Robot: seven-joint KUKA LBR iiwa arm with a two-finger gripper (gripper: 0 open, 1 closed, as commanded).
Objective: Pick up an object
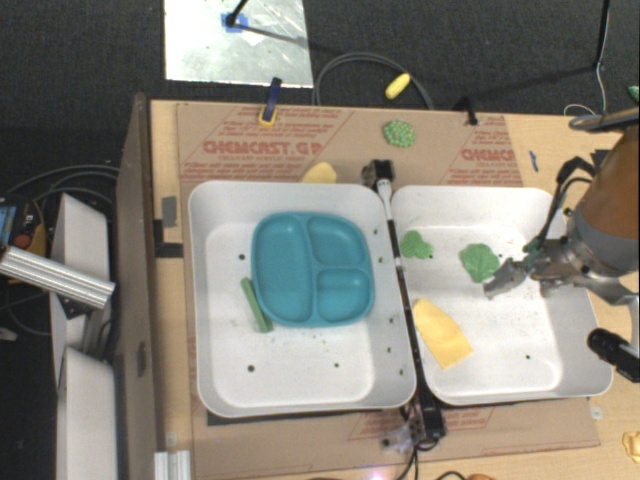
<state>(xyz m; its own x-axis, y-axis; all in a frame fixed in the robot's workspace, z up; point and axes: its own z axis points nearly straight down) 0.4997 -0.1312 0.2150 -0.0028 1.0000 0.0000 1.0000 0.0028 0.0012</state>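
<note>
Right of centre in the frame, the right-hand bin point(560, 368) holds a yellow wedge point(441, 333) lying flat near its lower left, a small green leafy piece point(416, 247) at its upper left, and a larger green leafy piece point(479, 260) just beside it toward the middle.

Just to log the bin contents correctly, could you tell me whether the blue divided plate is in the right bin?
No, the blue divided plate lies in the left bin, beside a green stick.
</note>
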